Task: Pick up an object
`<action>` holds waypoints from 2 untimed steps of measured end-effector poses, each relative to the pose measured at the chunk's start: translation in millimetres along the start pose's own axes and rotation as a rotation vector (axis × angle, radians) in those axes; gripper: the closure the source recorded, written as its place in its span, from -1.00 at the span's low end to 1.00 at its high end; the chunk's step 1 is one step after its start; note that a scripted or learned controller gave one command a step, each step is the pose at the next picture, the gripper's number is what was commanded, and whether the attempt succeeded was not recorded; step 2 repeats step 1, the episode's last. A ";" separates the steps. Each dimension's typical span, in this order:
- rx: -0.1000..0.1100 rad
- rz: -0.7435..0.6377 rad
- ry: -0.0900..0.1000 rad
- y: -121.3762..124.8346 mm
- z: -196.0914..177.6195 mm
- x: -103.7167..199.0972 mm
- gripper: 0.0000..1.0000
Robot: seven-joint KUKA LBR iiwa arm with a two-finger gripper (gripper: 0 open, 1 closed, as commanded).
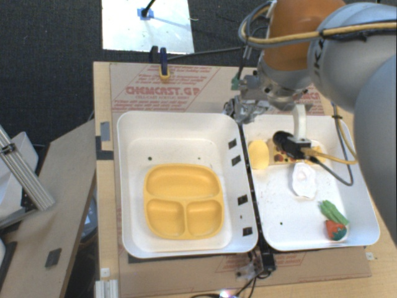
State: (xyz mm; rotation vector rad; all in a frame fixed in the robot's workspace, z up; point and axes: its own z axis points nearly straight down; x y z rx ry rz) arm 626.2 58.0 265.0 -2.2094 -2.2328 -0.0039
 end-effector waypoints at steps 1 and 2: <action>0.004 0.001 -0.001 0.4 18.4 47.8 1.00; 0.004 0.001 -0.001 0.4 18.4 47.8 1.00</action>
